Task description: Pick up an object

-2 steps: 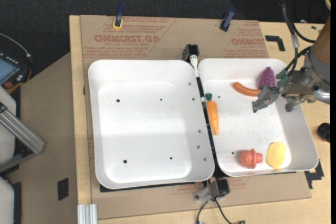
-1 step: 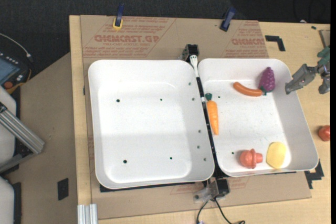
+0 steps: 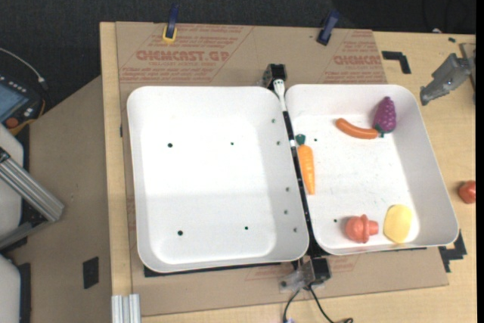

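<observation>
Though bare at frame left, the left bin (image 3: 204,178) likely serves as drop space. Further right, all picks gathered in the right bin (image 3: 423,185): carrot (image 3: 305,166) against the divider, sausage (image 3: 357,129), grapes (image 3: 384,114), red toy (image 3: 361,228), lemon (image 3: 398,223). At upper right edge, gripper (image 3: 448,81) parked clear of the bins, holding nothing; opening impossible to tell.
</observation>
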`<act>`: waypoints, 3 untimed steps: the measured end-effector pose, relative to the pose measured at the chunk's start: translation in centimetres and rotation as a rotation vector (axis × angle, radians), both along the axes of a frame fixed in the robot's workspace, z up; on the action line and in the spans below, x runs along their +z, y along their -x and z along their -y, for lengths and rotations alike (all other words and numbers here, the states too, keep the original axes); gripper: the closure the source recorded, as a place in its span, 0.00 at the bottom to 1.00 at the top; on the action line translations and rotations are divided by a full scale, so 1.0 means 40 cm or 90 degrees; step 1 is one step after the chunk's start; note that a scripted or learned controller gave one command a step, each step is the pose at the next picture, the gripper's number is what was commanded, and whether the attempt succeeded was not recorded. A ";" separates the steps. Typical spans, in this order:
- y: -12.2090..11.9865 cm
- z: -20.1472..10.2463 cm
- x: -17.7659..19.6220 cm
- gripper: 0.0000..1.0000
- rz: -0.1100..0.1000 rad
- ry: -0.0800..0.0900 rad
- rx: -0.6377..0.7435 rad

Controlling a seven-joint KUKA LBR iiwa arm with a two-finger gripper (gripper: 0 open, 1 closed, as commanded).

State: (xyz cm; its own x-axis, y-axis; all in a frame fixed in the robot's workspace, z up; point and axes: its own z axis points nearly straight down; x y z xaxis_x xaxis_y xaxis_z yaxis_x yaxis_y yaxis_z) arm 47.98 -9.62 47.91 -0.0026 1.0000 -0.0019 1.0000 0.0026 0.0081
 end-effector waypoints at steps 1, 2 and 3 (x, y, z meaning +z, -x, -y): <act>0.000 0.058 0.149 0.00 0.002 0.001 -0.003; -0.002 0.055 0.167 1.00 0.000 0.001 -0.001; 0.003 -0.001 -0.310 1.00 -0.012 -0.003 -0.002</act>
